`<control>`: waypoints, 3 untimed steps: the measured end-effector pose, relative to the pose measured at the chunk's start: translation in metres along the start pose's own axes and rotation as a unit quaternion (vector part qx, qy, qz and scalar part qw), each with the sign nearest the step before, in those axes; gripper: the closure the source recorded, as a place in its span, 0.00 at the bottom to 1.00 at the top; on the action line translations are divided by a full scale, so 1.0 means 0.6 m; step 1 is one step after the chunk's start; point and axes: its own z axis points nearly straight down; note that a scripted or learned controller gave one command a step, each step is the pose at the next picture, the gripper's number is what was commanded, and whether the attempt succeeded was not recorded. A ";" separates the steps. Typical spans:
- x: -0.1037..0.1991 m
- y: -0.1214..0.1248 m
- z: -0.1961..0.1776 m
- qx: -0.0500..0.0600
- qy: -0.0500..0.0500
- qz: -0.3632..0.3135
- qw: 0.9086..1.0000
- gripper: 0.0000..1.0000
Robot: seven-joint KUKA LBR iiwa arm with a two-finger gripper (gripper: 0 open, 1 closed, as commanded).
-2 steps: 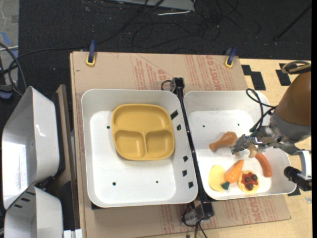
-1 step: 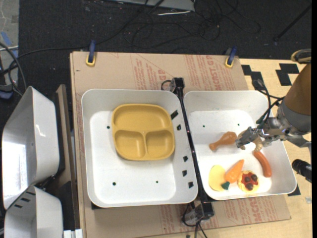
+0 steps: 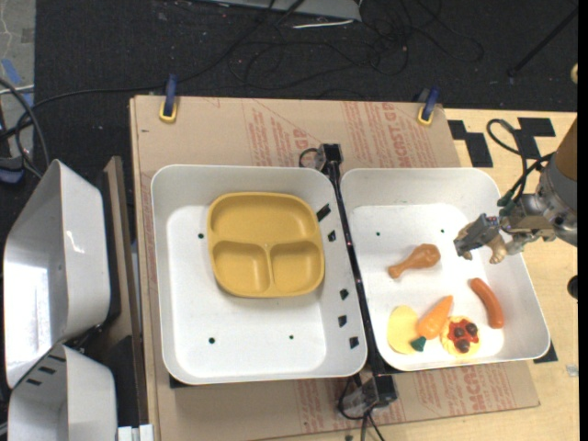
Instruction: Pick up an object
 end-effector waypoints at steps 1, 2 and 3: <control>0.103 0.000 0.015 0.003 0.002 -0.002 1.000 1.00; 0.189 -0.013 0.005 0.003 0.002 -0.002 1.000 1.00; 0.274 -0.020 -0.003 0.003 0.002 -0.003 1.000 1.00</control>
